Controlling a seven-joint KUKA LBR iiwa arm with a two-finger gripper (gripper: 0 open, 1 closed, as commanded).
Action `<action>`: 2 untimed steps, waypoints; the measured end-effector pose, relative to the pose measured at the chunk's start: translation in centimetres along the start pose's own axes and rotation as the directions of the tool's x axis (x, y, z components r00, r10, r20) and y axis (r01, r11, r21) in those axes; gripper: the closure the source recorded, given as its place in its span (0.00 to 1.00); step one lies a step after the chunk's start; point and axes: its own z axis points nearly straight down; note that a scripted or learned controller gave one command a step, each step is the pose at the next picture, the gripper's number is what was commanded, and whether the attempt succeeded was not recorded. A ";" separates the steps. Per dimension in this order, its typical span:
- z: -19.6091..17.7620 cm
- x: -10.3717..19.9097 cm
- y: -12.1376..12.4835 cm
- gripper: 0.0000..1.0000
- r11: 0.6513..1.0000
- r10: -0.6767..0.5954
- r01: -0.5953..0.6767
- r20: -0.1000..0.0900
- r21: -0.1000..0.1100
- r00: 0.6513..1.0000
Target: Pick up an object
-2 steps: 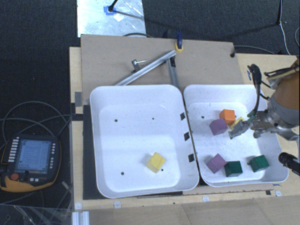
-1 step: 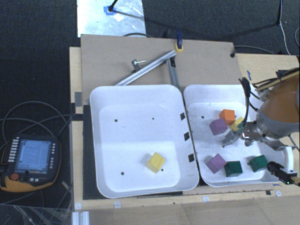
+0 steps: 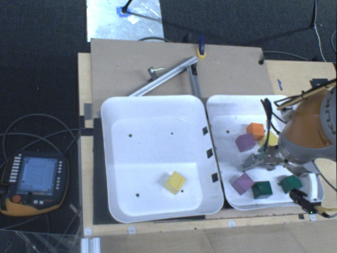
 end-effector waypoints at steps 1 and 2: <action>-1.3 -0.1 0.2 1.00 1.000 -0.002 0.002 0.002 -0.006 1.000; -6.5 0.2 -0.6 1.00 1.000 -0.002 0.002 0.002 -0.008 1.000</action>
